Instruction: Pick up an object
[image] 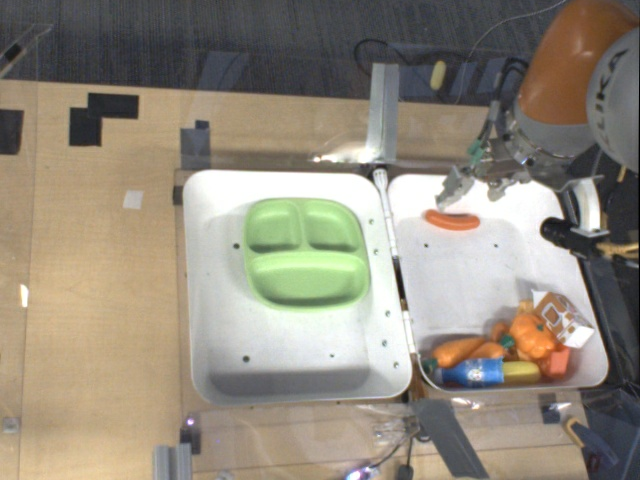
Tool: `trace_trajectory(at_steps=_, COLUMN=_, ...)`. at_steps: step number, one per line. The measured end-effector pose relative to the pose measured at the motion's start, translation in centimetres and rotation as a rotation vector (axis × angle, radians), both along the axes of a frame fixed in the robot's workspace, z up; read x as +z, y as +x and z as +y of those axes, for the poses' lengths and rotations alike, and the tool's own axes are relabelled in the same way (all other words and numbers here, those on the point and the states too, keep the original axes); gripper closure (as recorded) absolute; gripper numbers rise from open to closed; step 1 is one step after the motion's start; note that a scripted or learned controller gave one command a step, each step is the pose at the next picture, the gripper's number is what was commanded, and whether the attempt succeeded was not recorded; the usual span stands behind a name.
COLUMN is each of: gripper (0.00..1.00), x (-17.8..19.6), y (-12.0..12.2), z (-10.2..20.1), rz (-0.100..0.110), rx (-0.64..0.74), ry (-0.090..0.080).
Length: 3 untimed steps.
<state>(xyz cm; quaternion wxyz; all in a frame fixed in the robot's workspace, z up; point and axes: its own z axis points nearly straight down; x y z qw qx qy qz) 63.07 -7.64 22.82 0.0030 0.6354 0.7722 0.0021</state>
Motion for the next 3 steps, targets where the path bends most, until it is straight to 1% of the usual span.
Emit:
trace_trajectory(at_steps=1, gripper=0.0, x=-11.7, y=0.1, z=-2.5, rz=0.004, rx=0.037, ry=0.0)
trace_trajectory(at_steps=2, gripper=0.0, x=-10.3, y=-4.4, z=-3.5, rz=0.002, rx=-0.106, ry=0.001)
trace_trajectory(at_steps=3, gripper=0.0, x=-10.8, y=0.4, z=-1.1, rz=0.001, rx=-0.107, ry=0.001)
